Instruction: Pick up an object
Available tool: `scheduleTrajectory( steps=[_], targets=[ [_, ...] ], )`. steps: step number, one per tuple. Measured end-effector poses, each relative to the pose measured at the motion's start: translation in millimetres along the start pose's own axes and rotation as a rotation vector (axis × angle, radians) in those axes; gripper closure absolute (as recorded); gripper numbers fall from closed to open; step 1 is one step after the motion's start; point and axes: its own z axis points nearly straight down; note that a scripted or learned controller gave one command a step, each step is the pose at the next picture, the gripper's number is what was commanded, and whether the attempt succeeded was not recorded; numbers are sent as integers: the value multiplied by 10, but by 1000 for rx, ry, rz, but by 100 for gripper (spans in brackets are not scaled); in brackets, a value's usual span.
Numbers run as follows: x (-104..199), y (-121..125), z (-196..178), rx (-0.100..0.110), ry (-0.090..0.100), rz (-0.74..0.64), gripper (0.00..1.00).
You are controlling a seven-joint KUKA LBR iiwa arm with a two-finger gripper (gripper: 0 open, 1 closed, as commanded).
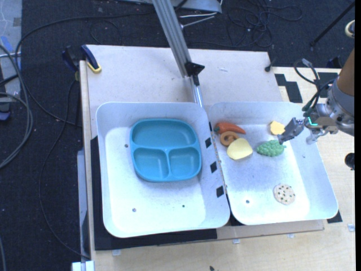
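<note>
In the right bin (pixel 316 168) lie several toy foods: an orange carrot (pixel 230 128), a small brown ring (pixel 227 138), a pale yellow piece (pixel 240 149), a green broccoli-like piece (pixel 271 148), a yellow chunk (pixel 277 128) and a chocolate-chip cookie (pixel 284 194). My gripper (pixel 294 130) comes in from the right edge, low over the bin's right part, its tip just right of the yellow chunk and above the green piece. Nothing shows between its fingers.
The left bin (pixel 113 168) holds a blue divided tray (pixel 166 149). A slanted metal pole (pixel 172 27) crosses the back of the bench and ends near the bins' shared edge. A blue and yellow clamp (pixel 90 58) sits at the back left corner.
</note>
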Motion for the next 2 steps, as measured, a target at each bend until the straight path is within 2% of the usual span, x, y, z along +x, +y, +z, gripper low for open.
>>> scheduleTrajectory(
  steps=[1,2],
  targets=[
    [0,4,-7,-2,0,0,0],
    [36,100,550,2,1,0,0]
  ],
)
